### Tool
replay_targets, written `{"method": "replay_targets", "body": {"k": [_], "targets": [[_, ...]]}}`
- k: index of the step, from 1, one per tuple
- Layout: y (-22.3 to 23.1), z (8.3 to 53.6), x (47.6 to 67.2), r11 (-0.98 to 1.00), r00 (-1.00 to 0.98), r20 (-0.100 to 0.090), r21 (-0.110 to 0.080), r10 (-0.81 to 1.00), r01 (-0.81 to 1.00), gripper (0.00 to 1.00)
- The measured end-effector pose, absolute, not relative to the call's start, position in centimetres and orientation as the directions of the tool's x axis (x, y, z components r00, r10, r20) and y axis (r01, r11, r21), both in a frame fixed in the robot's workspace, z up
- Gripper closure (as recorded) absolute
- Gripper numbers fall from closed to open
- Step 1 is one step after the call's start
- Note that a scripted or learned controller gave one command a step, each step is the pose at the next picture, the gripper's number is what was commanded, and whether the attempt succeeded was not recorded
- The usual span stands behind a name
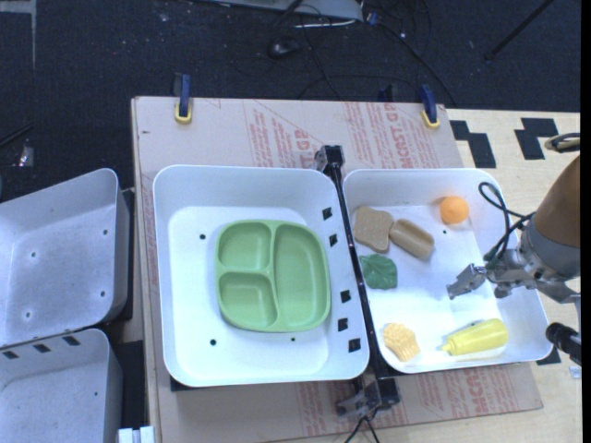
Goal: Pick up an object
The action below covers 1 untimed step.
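While the green sectioned tray (273, 275) lies alone in the left bin (175, 247), well to the left of the jaws, the right bin (517, 340) holds the rest: a bread slice (373, 229), a tan loaf (412, 239) and a green leafy piece (379, 271) left of the jaws, a corn cob (401, 341) below-left, an orange ball (453, 210) above, a yellow bottle (476, 338) just below. The gripper (468, 281) hovers there, jaws spread, pinching nothing.
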<state>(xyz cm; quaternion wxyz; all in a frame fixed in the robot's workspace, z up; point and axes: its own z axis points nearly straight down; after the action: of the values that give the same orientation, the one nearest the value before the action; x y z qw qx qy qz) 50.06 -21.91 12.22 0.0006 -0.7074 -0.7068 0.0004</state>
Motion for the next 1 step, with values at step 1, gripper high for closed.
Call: {"method": "replay_targets", "body": {"k": [1], "targets": [[-21.89, 13.33, 50.1, 0.0, 0.0, 0.0, 0.0, 1.0, 1.0, 1.0]]}}
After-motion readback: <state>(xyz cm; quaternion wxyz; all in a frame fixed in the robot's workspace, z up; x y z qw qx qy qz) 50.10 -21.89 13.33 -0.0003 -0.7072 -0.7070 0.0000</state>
